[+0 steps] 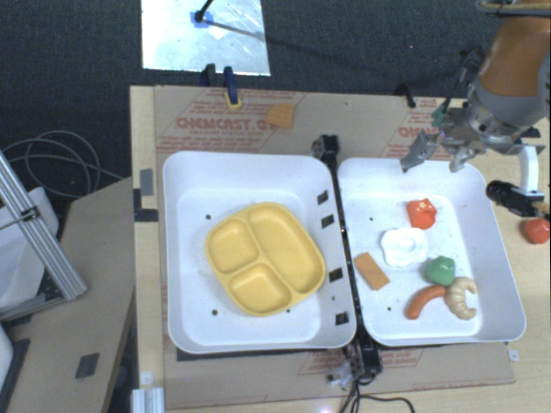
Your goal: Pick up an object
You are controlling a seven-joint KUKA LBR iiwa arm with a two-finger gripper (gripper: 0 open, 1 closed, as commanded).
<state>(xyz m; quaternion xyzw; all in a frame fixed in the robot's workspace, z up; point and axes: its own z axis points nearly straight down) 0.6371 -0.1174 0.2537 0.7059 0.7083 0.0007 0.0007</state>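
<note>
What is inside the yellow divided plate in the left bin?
The yellow divided plate shows three bare compartments, nothing lying in them. It covers part of the left bin floor, so what lies beneath it cannot be seen.

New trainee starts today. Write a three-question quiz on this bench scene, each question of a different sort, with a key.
1. True or false: the yellow divided plate lies in the right bin.
2. Which item touches the orange sausage? A) cream croissant B) red pepper C) white lump
3. Fill in: the gripper hovers over the right bin's ____ edge.

Key: 1 false, it lies in the left bin; 2 A; 3 far.
</note>
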